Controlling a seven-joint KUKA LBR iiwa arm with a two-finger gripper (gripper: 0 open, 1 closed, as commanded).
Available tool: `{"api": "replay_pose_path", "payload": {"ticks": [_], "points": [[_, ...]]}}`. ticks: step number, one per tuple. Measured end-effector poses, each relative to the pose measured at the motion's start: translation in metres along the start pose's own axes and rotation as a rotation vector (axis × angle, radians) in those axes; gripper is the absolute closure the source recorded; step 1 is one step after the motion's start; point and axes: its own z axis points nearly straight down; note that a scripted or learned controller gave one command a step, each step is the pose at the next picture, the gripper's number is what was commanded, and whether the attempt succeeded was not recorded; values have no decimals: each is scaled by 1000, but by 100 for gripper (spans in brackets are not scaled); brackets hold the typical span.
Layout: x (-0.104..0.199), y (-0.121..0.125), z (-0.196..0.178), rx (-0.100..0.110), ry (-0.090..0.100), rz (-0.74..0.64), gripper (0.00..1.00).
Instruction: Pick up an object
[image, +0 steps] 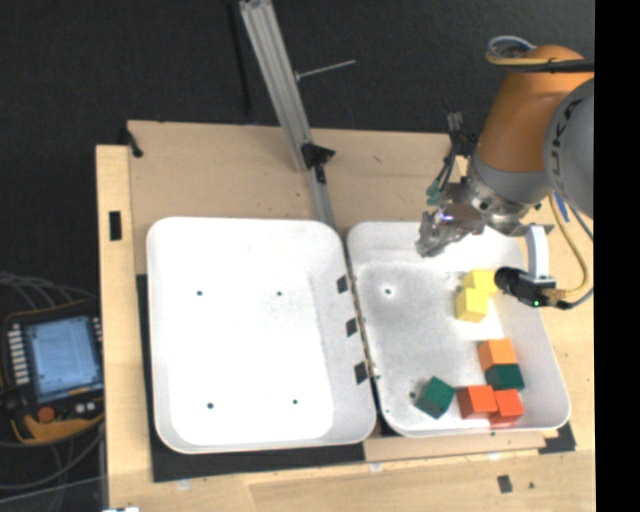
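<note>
The claw (437, 240) hovers over the right bin's (400, 330) upper edge; whether it is apart or together, I cannot tell. Yellow blocks (474, 294) lie just right below it.

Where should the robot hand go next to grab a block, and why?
Probably a short move toward the yellow blocks, then down. The gripper sits over the far edge of the right bin, and those blocks are the nearest ones; the orange and green blocks lie farther off.
</note>
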Motion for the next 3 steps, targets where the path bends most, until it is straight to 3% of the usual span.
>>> {"api": "replay_pose_path", "payload": {"ticks": [3], "points": [[159,-61,-13,0,2,-2,100]]}}
